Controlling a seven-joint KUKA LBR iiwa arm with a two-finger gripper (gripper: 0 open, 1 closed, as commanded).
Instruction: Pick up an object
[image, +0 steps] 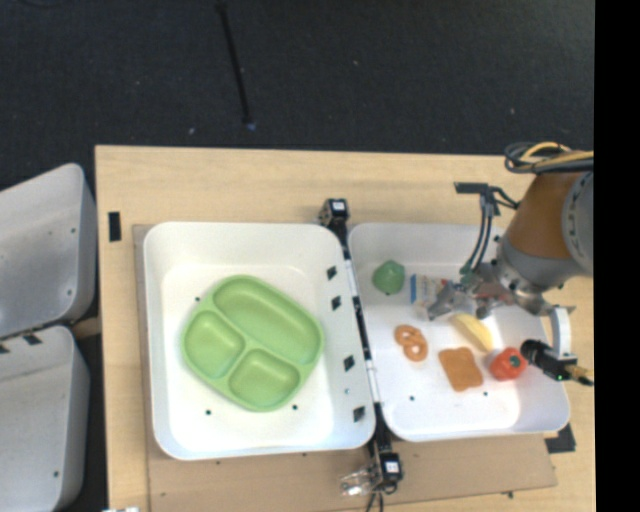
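Two white bins on bench: left bin (160, 420) holds green divided plate (252, 343). Right bin (440, 425) holds toy food. Arm (545, 230) at right. Gripper (452, 298) low in right bin, finger state unreadable, just beside banana (474, 331). Toast (461, 368), tomato (507, 364), pretzel (410, 342) nearer than banana; green ball (389, 277) left.

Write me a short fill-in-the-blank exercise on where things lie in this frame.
1. The green divided plate lies in the ____ bin.
2. The divided plate has ____ compartments.
3. The red tomato lies in the ____ bin.
4. The gripper reaches down over the ____ bin.

Missing words: left; three; right; right
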